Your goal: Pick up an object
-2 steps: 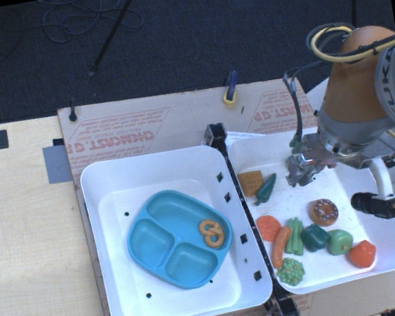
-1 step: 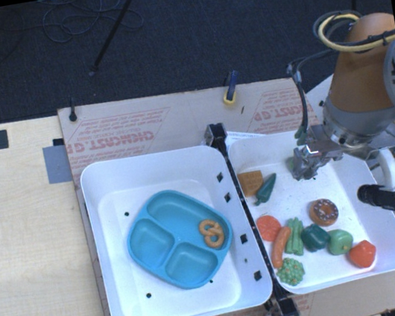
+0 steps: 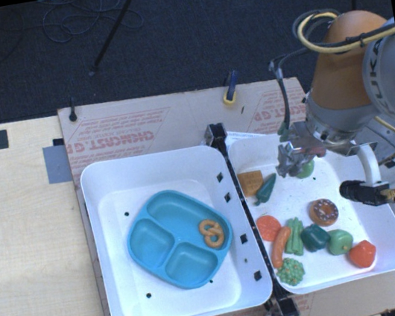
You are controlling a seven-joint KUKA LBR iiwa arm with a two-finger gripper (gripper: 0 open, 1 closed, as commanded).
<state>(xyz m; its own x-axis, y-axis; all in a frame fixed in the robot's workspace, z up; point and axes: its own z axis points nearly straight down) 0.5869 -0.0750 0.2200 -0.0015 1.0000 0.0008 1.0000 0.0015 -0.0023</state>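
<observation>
My gripper (image 3: 293,161) hangs over the far part of the right bin (image 3: 350,164), with a small green object (image 3: 306,169) right at its tip; whether it is held I cannot tell. Left of it lie a tan cracker (image 3: 251,180) and a dark green pod (image 3: 266,189). Nearer the front are a red slice (image 3: 269,226), a carrot (image 3: 280,246), green beans (image 3: 294,236), a donut (image 3: 324,212), a teal piece (image 3: 313,236), a green apple (image 3: 340,242), a red fruit (image 3: 362,254) and broccoli (image 3: 291,271).
The left bin (image 3: 104,208) holds a blue divided plate (image 3: 169,245) with a pretzel (image 3: 212,232) on it. A black divider (image 3: 238,207) runs between the bins. A black part of the arm (image 3: 362,192) juts over the right bin's right side.
</observation>
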